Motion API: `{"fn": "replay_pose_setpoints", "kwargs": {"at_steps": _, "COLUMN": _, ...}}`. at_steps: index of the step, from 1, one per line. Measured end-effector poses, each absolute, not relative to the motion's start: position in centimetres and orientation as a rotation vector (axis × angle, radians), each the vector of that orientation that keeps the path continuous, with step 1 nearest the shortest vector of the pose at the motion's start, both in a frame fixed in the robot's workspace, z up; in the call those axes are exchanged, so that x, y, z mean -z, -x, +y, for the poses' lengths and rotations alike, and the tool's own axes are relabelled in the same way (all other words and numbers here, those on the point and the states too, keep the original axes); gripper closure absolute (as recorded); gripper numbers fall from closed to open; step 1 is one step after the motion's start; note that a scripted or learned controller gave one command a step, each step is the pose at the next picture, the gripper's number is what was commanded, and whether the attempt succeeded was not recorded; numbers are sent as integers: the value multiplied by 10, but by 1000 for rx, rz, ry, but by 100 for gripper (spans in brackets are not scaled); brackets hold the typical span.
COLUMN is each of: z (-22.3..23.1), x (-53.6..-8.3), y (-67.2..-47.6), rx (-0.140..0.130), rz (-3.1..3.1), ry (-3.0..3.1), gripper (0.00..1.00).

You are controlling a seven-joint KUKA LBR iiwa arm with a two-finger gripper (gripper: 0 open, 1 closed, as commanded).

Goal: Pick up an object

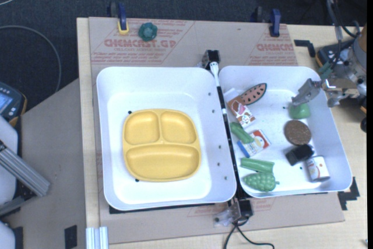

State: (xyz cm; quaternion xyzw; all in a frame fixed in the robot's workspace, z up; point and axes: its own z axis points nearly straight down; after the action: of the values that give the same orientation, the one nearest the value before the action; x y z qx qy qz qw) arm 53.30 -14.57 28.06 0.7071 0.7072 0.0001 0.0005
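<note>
Left bin (111,125) has just a yellow tray (161,144) dead centre. Right bin (338,143) holds the small stuff: brown disc (298,132), green cup (301,109) by its far right edge, gripper (305,92) over it, can't tell its state.

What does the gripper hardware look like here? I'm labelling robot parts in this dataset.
The gripper reaches in at the right bin's far edge: grey metal fingers on a pale grey and white wrist block, with dark cables bundled behind it.
</note>
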Motion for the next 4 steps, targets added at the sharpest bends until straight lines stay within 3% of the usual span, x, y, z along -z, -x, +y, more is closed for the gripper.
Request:
{"fn": "replay_pose_setpoints", "kwargs": {"at_steps": 1, "z": -51, "x": -301, "y": -495, "rx": -2, "rz": 2237, "ry": -2214, "gripper": 0}}
{"fn": "replay_pose_setpoints", "kwargs": {"at_steps": 2, "z": -26, "x": -178, "y": -476, "rx": 14, "rz": 2232, "ry": -2229, "gripper": 0}}
{"fn": "replay_pose_setpoints", "kwargs": {"at_steps": 3, "z": -28, "x": -195, "y": -480, "rx": -3, "rz": 2217, "ry": -2222, "gripper": 100}}
{"fn": "replay_pose_setpoints", "kwargs": {"at_steps": 4, "z": 44, "x": -264, "y": -480, "rx": -11, "rz": 2228, "ry": -2209, "gripper": 100}}
